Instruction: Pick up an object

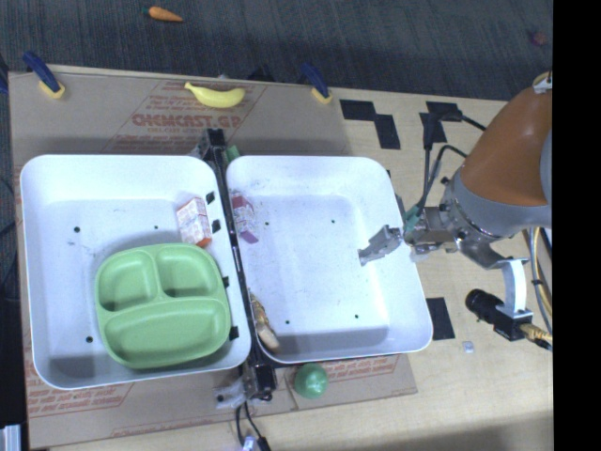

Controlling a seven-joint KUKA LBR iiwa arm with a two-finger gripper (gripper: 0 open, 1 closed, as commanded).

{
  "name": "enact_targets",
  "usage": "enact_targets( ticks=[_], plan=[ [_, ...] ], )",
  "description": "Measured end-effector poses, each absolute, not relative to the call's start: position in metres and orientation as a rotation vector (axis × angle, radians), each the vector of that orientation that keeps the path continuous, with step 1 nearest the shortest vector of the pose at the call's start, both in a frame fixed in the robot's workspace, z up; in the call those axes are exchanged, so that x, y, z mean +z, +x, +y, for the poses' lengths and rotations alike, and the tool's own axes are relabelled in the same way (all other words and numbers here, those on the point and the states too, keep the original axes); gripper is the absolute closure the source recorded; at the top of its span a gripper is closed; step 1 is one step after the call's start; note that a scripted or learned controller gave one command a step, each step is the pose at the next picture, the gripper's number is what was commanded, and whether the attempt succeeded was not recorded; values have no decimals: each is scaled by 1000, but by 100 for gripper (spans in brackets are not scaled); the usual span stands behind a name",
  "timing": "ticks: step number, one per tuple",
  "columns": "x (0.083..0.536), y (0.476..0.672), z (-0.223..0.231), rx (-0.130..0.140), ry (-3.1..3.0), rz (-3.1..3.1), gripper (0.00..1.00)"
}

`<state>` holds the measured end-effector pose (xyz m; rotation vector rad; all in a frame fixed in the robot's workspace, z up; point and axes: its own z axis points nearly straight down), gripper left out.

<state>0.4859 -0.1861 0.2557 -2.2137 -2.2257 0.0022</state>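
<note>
Green divided tray (164, 305) lies in left bin (56, 186).

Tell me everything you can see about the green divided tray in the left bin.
The green divided tray is pale green, looks like smooth plastic, and has rounded corners. It has three compartments: two smaller ones along its far side and one wide one along its near side. It lies flat, right way up and slightly rotated, on the floor of the left bin, toward the near right corner. A small red-and-white packet sits just beyond its far edge; whether they touch is unclear.

Tray (164, 303) in left bin (56, 186)
</note>
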Motion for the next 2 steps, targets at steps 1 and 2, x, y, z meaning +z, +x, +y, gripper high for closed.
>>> enact_targets(
  ticks=[1, 2],
  plan=[
    [182, 507, -211, 5, -2212, -2226, 0],
    [136, 575, -210, 5, -2210, -2229, 0]
  ],
)
